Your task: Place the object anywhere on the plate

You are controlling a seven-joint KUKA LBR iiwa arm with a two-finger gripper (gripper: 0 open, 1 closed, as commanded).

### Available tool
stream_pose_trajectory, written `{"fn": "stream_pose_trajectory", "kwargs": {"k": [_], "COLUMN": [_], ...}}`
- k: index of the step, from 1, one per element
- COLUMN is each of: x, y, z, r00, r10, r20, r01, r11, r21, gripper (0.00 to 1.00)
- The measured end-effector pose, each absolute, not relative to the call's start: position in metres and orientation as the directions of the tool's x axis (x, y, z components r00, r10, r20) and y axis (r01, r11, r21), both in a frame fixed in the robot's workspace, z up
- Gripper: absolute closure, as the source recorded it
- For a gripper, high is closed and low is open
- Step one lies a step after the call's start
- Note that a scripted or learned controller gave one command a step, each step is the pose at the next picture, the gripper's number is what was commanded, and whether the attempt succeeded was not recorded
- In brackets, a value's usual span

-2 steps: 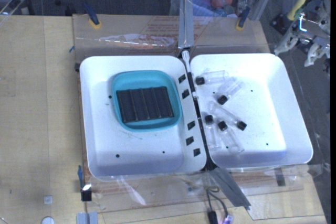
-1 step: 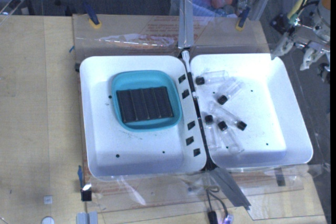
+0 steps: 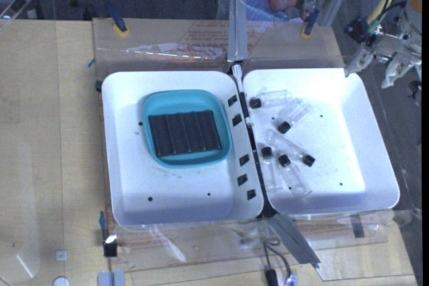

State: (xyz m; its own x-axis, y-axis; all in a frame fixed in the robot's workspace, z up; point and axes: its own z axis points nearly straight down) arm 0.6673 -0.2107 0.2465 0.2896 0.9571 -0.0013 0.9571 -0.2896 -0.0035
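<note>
A blue plate (image 3: 155, 144) with a dark ridged insert (image 3: 184, 132) is seen in the left bin (image 3: 120, 191), well apart from the fingers and far to their left. Several clear vials with black caps (image 3: 287, 137) are scattered in the right bin (image 3: 362, 177), below and left of the fingers, none touching them. The gripper (image 3: 372, 72) is held above that bin's far right corner, its fingers (image 3: 353, 64) spread apart with nothing between them.

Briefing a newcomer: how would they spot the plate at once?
Find the two white bins; take the left bin. The plate lies in its middle: teal, rounded-square, with a dark ribbed insert, unlike the clear black-capped vials in the right bin.
</note>
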Motion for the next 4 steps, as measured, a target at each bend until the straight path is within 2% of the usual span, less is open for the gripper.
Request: {"fn": "stream_pose_trajectory", "kwargs": {"k": [1, 2, 3, 4], "x": [0.667, 0.667, 0.667, 0.667], "y": [-0.215, -0.214, -0.21, -0.208], "z": [0.25, 0.296, 0.375, 0.296], "r00": [0.291, 0.342, 0.347, 0.352], "r10": [0.957, 0.94, 0.938, 0.936], "r20": [-0.002, -0.001, -0.001, 0.0], "r01": [0.957, 0.94, 0.938, 0.936], "r11": [-0.291, -0.342, -0.347, -0.352], "r21": [0.001, 0.003, 0.001, -0.003], "gripper": [0.0, 0.0, 0.0, 0.0]}}
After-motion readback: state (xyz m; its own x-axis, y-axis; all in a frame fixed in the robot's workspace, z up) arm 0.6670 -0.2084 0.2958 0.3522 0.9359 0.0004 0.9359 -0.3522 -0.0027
